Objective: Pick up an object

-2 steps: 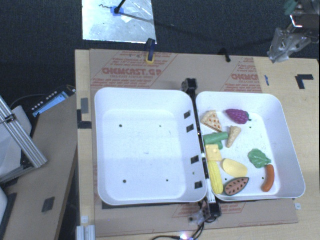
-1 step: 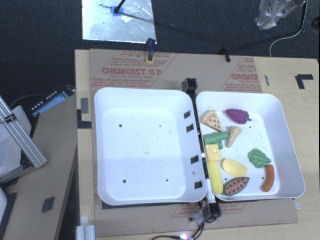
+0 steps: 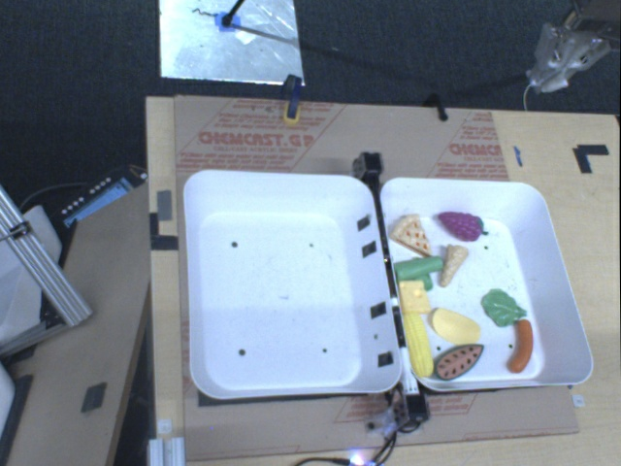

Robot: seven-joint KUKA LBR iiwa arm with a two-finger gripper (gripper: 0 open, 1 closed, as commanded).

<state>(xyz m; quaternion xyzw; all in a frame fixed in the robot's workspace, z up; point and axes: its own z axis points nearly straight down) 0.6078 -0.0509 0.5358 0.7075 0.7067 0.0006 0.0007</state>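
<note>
Plastic toy corn (image 3: 418, 343) judged light, rigid, slick; best gripped across its middle. Gripper (image 3: 561, 61) state cannot be told.

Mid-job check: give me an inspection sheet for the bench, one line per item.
Surface: bench with printed board under two white bins.
Job's things: right bin holds pizza slice, purple grapes, corn cob, green leaf, sausage, watermelon slice.
Clutter: foil sheet beyond the bench.
Grippers: gripper at top right, away from the bins; finger state unclear.
Cables: black cable behind the bench.
Surroundings: dark floor.
</note>
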